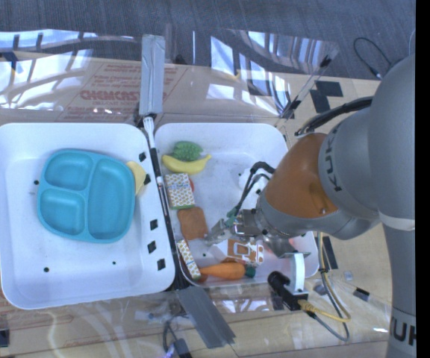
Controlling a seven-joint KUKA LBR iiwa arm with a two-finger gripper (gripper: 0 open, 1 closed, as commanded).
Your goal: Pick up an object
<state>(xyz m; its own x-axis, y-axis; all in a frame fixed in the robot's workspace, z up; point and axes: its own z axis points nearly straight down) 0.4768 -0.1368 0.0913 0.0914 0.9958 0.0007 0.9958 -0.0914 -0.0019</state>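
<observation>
We can't tell gripper [226, 230] finger state. Toy carrot [222, 271] lies just below it in right bin [275, 136], brown bread slice [192, 222] beside. Suggest centring over carrot w/ vertical descent before closing

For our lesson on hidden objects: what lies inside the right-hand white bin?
In the right bin lie a banana with a green item behind it, a patterned packet, a brown block and a carrot. The arm covers the bin's right part, so anything there is hidden.

Plate [86, 195] in L bin [21, 274]; banana [186, 163], carrot [222, 271] in R bin [222, 136].
</observation>
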